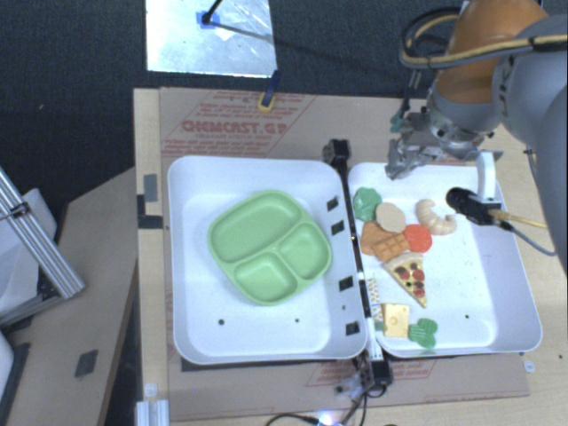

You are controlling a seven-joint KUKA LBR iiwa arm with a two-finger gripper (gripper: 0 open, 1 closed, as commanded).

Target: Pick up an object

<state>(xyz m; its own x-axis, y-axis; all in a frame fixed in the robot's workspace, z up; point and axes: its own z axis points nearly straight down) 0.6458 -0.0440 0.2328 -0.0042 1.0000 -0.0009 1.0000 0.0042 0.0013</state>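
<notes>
Red lettering on the cardboard (232,127) is too blurred to read — the gripper (401,162) (grip state unclear) hovers over the right bin's (510,278) far edge.

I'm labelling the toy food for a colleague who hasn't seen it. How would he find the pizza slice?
Look in the right-hand white bin, below the cluster of toy food. The triangular pizza slice lies there, alone in having a yellow face with red dots.

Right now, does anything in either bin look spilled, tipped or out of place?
Nothing stands out. The green tray lies flat in the left bin; the toy food, including the pizza slice, sits loosely grouped in the right bin.
</notes>
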